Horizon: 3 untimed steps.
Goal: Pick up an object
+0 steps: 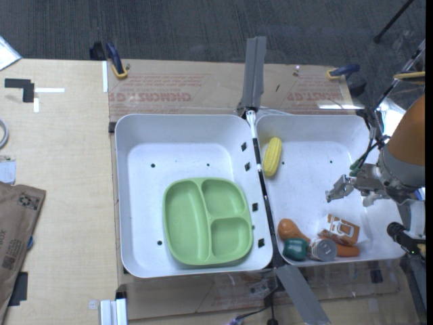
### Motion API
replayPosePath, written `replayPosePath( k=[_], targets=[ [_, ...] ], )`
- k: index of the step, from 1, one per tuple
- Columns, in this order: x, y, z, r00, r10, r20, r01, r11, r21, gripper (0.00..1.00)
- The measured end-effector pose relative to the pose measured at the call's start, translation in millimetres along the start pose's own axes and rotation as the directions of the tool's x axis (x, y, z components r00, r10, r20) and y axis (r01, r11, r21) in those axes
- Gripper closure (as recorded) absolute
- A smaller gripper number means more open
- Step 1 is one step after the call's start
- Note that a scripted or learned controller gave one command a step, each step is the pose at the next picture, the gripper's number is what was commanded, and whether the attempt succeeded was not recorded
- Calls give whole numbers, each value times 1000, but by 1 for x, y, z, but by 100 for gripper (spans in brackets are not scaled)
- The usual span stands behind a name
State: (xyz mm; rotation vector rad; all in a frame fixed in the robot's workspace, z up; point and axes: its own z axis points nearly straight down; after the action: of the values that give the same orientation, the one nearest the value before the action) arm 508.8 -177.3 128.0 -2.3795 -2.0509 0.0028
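A: Where do we locate the end effector (346, 187)?

B: Above the right bin (308, 124), toward its right side. We see the arm (409, 144) cut off by the frame edge. We cannot tell whether the end effector is spread or pressed together; nothing shows between its tips.

A: Which objects can we confirm?

B: A corn cob (272, 156) lies against the right bin's left wall. At the front edge we note a cluster: an orange piece (289, 228), a teal item (295, 249), a grey round item (325, 250) and a small printed packet (342, 230). They overlap, so their outlines are hard to separate. The left bin (135, 181) holds a green divided plate (208, 220). The worktop (54, 147) extends left.
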Motion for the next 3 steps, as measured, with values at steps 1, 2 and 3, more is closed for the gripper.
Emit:
replayPosePath(
  k=[1, 2, 3],
  targets=[
    [39, -38, 38, 998, -57, -1, 57, 998, 2, 0],
    [38, -38, 29, 998, -55, -1, 55, 998, 2, 100],
    [47, -38, -122, 930, -367, 1, 367, 930, -1, 100]
  ],
)
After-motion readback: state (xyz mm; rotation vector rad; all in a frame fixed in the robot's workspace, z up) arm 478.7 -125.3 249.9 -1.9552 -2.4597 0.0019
